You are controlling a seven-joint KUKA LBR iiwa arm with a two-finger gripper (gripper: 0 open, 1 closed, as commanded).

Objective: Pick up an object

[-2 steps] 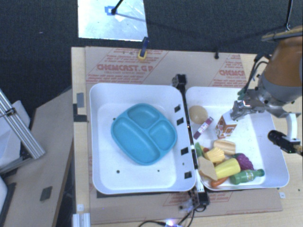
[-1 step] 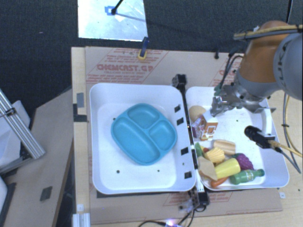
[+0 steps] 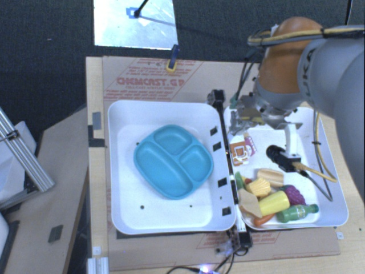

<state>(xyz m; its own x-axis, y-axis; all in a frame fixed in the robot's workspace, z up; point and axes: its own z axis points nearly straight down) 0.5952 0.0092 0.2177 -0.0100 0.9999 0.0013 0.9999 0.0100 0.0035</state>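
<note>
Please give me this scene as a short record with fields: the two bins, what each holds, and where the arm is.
left bin: one blue plate, three compartments
right bin: toy food piled at the near end, with corn, grapes and green bottle; carton by its left wall
arm: above the far end of the right bin
grasp: cannot tell

1. Arm (image 3: pixel 336 84): thick rounded link, smooth matte grey casing.
2. Orange band (image 3: pixel 288 56): glossy, bulbous, above the wrist, pale highlight on top.
3. Cables (image 3: pixel 296 34): dark bundle with a yellowish strand running across the top of the band; thin black leads hang on its left side.
4. Gripper (image 3: pixel 244 117): small angular grey-silver metal housing under the band; details blurred.
</note>
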